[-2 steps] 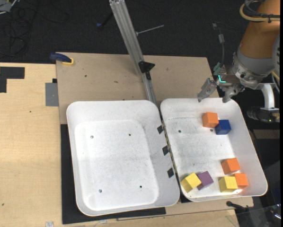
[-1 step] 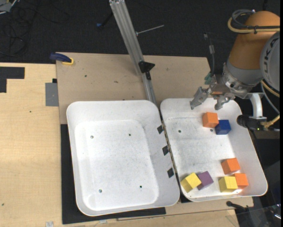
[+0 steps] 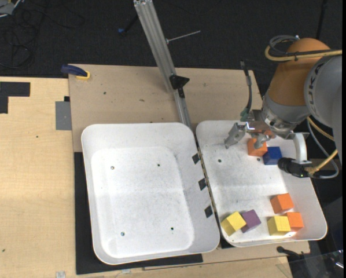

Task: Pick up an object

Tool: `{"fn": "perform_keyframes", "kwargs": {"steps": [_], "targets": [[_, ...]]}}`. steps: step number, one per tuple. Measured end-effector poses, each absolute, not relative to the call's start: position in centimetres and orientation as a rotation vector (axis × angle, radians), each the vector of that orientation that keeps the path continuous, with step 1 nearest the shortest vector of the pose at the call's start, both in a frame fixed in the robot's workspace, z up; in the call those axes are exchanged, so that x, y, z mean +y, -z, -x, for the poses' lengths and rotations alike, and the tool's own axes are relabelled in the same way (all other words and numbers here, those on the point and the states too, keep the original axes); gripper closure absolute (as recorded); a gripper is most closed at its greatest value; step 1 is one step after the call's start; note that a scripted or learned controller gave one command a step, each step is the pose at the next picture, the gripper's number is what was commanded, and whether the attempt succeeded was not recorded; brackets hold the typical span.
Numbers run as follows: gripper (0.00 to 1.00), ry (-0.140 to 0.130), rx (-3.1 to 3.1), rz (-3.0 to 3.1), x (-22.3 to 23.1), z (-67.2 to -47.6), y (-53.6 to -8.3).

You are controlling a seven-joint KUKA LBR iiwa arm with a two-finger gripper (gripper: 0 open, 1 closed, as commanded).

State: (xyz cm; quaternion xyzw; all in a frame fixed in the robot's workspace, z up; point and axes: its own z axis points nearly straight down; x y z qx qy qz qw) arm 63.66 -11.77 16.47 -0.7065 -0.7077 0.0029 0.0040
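From the fixed camera above the bench (image 3: pixel 132 91), two shallow white bins sit side by side, and the right bin (image 3: pixel 242 184) serves as the landmark. The left bin (image 3: pixel 138 190) lies just beside it, the two rims meeting along a line marked by small black clips. The grey arm (image 3: pixel 329 86), with its orange band (image 3: pixel 294 74), comes in over the right bin's far right corner. Its claw (image 3: pixel 251 133) hangs low over the far part of the right bin, with one metal finger (image 3: pixel 234 135) splayed out toward the bin's far left; the other finger is hidden against the wrist, so I cannot tell how wide the claw stands, and nothing can be seen gripped between its fingers. Just under and beside the claw, in the right bin's far right area, an orange block (image 3: pixel 256 148) rests touching a blue block (image 3: pixel 271 155). At the near end of the right bin lie five more blocks: a yellow block (image 3: pixel 234 222) touching a purple block (image 3: pixel 251 218) near the middle of the near rim, and toward the near right corner a second yellow block (image 3: pixel 279 225) touching a small orange block (image 3: pixel 295 220), with another orange block (image 3: pixel 282 202) just beyond them. A slanted aluminium rail (image 3: pixel 158 45) rises from the bench beyond the right bin's far left corner.
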Motion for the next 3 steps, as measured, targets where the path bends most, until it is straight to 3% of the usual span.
{"fn": "perform_keyframes", "kwargs": {"steps": [1, 2, 3], "targets": [[0.00, -0.008, -2.216, 2.218, -11.3, -63.5, -12.0], [1.00, -0.004, -2.211, 2.227, -11.6, -63.6, -13.4], [1.00, 0.002, -2.213, 2.232, -12.1, -63.6, -17.6]]}}
